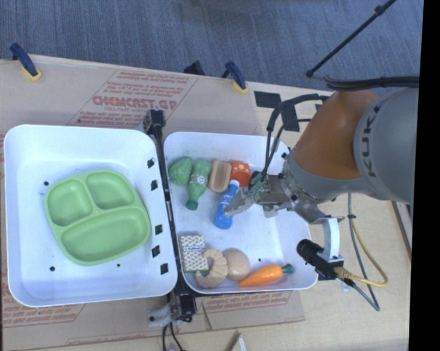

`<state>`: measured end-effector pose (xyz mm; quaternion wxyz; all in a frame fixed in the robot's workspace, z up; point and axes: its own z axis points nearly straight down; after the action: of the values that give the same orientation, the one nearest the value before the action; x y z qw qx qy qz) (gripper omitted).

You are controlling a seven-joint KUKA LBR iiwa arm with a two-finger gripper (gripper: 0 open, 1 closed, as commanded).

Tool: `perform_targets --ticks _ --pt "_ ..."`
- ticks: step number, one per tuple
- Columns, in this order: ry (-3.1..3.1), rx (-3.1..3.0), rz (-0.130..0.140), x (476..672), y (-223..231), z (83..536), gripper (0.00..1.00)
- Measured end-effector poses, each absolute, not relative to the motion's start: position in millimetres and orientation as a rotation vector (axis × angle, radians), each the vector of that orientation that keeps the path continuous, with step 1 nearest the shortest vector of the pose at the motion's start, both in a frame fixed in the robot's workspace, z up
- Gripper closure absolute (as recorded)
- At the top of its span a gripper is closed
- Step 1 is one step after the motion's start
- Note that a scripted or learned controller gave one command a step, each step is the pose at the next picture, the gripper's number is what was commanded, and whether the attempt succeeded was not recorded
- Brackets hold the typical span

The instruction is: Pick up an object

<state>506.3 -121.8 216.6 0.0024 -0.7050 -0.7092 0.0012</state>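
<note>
A grey arm (366, 152) with an orange band reaches in from the right and ends in a gripper (242, 203) low inside the right-hand white bin (276, 146); the jaws are blurred against the wrist hardware, so whether they are spread or closed cannot be told; nothing is clearly seen between them. Well away from the jaws, across the divider, the left-hand white bin (31, 156) holds a green divided plate (98, 215). Just beside the jaws, on the side away from the arm, a blue bottle (226, 205) lies tilted, close to or touching the fingertips. Below the jaws, along the bin's near wall, an orange carrot (265, 276) lies near two pale bread-like rounds (225, 267); a small patterned box (193, 251) sits farther out at that wall's corner. Above and beyond the bottle from the jaws stand a green bottle (196, 183) and a green vegetable (179, 169); nearer the jaws in that row lie a tan bread roll (219, 175) and a small red object (240, 171), partly hidden.
</note>
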Motion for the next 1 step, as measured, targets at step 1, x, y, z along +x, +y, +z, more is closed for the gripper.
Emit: perform_targets --ticks 1 --pt "-2.227 -2.210 0.005 554.6 -113.6 90.8 0.00"
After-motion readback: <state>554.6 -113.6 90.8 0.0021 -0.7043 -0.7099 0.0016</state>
